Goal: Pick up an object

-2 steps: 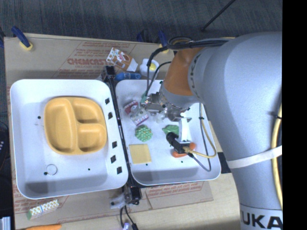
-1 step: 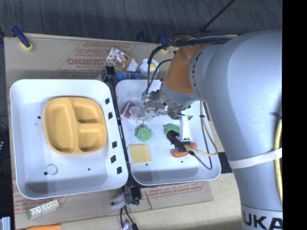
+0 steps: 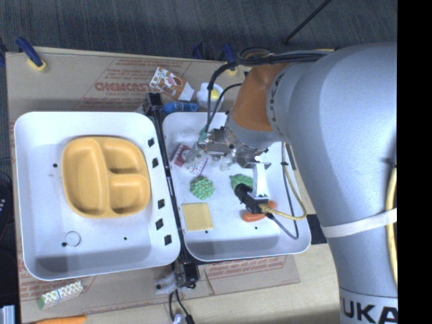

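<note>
Right bin (image 3: 290,238) | tool (image 3: 206,155) low by far-left corner, grip state unreadable | green ball (image 3: 202,187), yellow square (image 3: 197,216) mid-bin, loose for picking | left bin (image 3: 27,181): yellow tray (image 3: 106,175), centred.

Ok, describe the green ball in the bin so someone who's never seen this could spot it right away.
Look at the right bin, the one the arm reaches over. Near its middle, below the hand, sits the green ball, just above a flat yellow square. It is the one round thing there, green with pale speckles; the other green piece to its right is smaller and plain.
</note>
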`<state>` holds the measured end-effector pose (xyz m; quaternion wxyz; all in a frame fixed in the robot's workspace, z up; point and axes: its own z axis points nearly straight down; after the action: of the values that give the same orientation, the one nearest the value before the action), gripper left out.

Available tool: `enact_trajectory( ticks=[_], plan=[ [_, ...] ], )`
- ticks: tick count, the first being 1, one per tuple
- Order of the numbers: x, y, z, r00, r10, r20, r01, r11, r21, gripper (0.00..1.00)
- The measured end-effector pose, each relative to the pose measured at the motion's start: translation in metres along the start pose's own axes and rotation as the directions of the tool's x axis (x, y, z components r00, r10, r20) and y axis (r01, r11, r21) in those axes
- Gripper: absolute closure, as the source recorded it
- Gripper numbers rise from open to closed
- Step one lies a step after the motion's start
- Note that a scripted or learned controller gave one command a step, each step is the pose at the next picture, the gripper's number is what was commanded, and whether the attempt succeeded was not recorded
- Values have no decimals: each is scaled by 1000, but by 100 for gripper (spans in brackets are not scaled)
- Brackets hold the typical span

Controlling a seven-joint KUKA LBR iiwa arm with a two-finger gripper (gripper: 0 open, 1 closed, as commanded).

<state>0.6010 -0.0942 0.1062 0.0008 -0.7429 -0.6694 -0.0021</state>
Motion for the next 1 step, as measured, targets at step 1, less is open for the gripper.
enact_trajectory(
  ticks=[1],
  plan=[
    [0, -23, 15, 976, -216, 2, 216, 976, 9, 0]
  ],
)
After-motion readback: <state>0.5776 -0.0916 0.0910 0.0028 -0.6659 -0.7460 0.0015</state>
